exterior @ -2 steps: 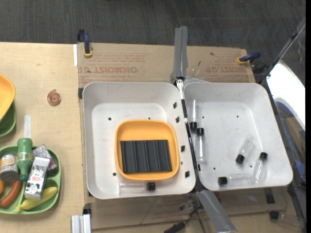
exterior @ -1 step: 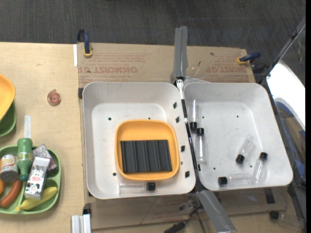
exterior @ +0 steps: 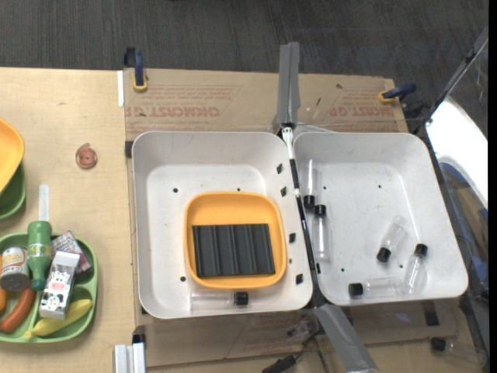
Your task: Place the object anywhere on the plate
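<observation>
An orange-yellow square plate (exterior: 233,206) lies in the left bin (exterior: 155,208), a little toward the front. A dark grey ribbed block (exterior: 234,249) lies flat on the plate and covers most of its front half. In front of the plate, against the bin's front wall, rests a clear tube with a black cap (exterior: 233,299). The right bin (exterior: 365,162) holds several clear vials with black caps: two along its left wall (exterior: 310,183) (exterior: 319,228) and three near its front right corner (exterior: 392,242) (exterior: 415,264) (exterior: 374,287).
Both bins sit on brown cardboard (exterior: 202,107) held by clamps (exterior: 136,68) (exterior: 396,93). On the wooden table to the left are a green tray of toy foods (exterior: 46,301), an orange bowl (exterior: 9,158) and a small pink disc (exterior: 87,157). A white curved part (exterior: 458,142) stands at the right edge.
</observation>
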You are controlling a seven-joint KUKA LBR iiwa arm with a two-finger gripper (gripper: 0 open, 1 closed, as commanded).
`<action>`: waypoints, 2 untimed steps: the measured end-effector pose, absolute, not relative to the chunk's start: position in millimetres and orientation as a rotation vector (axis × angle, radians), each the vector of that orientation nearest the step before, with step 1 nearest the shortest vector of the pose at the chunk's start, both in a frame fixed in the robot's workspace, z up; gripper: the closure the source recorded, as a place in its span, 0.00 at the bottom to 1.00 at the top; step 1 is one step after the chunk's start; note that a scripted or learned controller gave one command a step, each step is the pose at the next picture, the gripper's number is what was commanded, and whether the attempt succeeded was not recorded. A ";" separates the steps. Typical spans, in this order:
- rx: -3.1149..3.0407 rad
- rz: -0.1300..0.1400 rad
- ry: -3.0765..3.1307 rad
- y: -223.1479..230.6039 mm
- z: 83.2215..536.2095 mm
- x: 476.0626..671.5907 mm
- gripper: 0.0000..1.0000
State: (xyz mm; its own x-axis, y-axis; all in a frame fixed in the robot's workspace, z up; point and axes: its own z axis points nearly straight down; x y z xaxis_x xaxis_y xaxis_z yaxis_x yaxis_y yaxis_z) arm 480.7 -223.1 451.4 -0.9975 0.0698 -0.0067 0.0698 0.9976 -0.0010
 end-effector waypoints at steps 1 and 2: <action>-0.599 0.000 3.081 -222.0 440.4 479.3 0.00; -0.594 -0.002 3.077 -222.6 449.8 481.1 1.00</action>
